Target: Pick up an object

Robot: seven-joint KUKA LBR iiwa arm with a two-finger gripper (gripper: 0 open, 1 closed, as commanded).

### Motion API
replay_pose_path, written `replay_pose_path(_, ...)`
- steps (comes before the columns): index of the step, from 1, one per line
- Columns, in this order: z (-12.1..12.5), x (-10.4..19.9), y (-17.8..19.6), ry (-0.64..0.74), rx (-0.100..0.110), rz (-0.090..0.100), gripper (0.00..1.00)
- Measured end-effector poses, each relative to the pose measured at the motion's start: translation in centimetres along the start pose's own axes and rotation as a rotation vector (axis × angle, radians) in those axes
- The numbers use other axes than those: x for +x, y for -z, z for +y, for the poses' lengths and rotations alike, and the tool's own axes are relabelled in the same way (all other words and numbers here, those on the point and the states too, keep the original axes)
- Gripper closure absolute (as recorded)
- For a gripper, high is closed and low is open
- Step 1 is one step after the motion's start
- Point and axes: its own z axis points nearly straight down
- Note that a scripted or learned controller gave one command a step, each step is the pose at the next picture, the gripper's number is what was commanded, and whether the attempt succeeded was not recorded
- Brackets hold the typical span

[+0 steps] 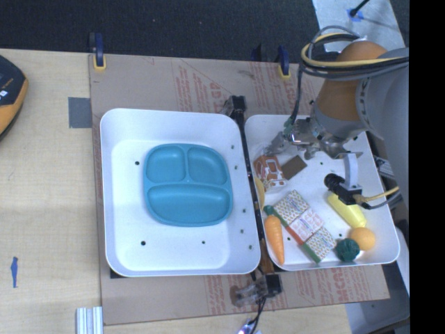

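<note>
From my feed I see the arm (361, 82) reaching in over the right bin (389, 245), with the end effector (299, 136) low over that bin's far left part. I cannot tell its state from this slanted view, nor whether it has hold of anything.

Just beside the end effector, toward the near side, lie a small brown piece (293, 166) and a red-and-white packet (269, 171) by the bin's left wall. Farther toward the near edge sits a patterned box (304, 223), with a carrot (274, 238) along its left. Off to the right of the end effector and nearer to me are a banana (348, 210), an orange (362, 239) and a green broccoli-like piece (347, 250), close together.

Well to the left of the end effector, the left bin (122, 186) holds a blue divided plate (186, 184). Both bins rest on the table (49, 207).
</note>
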Motion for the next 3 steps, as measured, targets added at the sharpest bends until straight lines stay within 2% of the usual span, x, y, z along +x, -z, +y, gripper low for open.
replay_pose_path(1, -9.9, 0.4, 0.3, -0.003, -0.005, -0.002, 0.0)
replay_pose_path(2, -3.0, -1.2, 0.1, 0.003, 0.013, 0.003, 0.0)
replay_pose_path(3, 3.1, -0.3, -1.1, 0.004, 0.024, 0.002, 0.0)
